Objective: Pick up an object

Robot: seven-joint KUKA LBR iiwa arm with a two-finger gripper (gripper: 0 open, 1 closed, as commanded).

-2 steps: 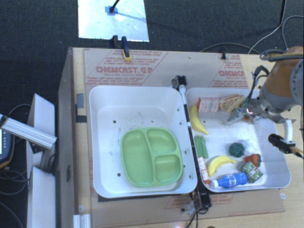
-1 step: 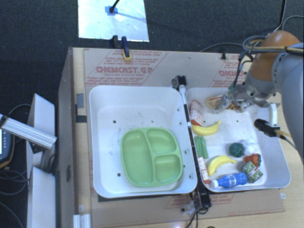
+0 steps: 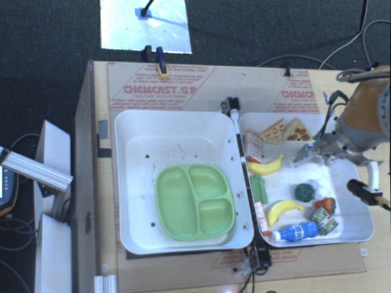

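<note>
The arm reaches in over the far right part of the right bin. Its gripper hangs low above the bin floor, near the far edge. I cannot tell its state, because its tips are small and blurred; nothing is visibly held.

The objects to pick lie in the right bin. Two pizza slices with orange crust rest at the far edge. A small red and white carton stands near the far left corner. Just below it lies a banana, yellow, with a red piece at its left end. A dark green round object sits near the middle, and a green stick lies along the left wall. A second banana curves toward the near edge. A blue bottle with a white cap lies on its side at the near edge. A green can and a red object are just beside it.

In the left bin a light green tray with three compartments lies flat, toward the near right corner.
</note>
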